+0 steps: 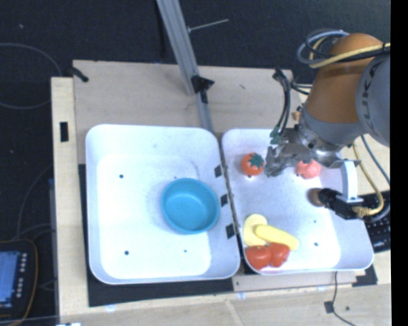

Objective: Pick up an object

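Gripper (277, 160) is down in the right bin (292, 253), dark metal fingers just beside the toy tomato (251, 164); can't tell how far open they are or if anything is gripped. Tomato: small, round, glossy orange-red with a green stem cap, near the bin's far-left corner. Pink rounded object (308, 169) just right of the gripper, partly hidden by the wrist. Near edge of that bin: smooth yellow banana (270, 233) touching a glossy red lumpy piece, probably a pepper (266, 255). Left bin (122, 257): shallow blue plastic bowl (189, 205), round, upright, right of centre. Both bins matte white with rounded corners.
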You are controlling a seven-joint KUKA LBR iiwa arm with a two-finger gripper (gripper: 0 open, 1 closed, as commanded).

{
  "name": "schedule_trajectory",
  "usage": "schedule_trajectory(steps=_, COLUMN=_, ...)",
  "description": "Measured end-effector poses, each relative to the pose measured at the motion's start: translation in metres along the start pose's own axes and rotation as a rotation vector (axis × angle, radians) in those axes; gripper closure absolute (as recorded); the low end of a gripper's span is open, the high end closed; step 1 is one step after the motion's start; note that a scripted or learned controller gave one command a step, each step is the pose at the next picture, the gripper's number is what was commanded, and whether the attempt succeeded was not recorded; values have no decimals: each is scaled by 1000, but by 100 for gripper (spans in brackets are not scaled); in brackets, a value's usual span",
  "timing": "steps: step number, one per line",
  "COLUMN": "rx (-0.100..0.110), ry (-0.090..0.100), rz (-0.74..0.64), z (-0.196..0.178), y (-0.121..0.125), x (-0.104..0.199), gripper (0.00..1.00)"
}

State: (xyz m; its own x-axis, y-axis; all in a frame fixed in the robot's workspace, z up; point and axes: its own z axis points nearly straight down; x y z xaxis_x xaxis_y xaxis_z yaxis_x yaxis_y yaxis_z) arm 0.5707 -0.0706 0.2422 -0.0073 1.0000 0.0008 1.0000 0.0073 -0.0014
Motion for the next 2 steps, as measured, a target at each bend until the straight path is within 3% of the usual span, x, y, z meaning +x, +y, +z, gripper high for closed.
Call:
schedule_trajectory(steps=1, rx=2, ry=4, rz=-3, z=-11, y=-10, x=51, gripper=100)
schedule_trajectory(steps=2, rx=3, ry=0, rz=-1, z=4, y=-18, x=105, gripper=100)
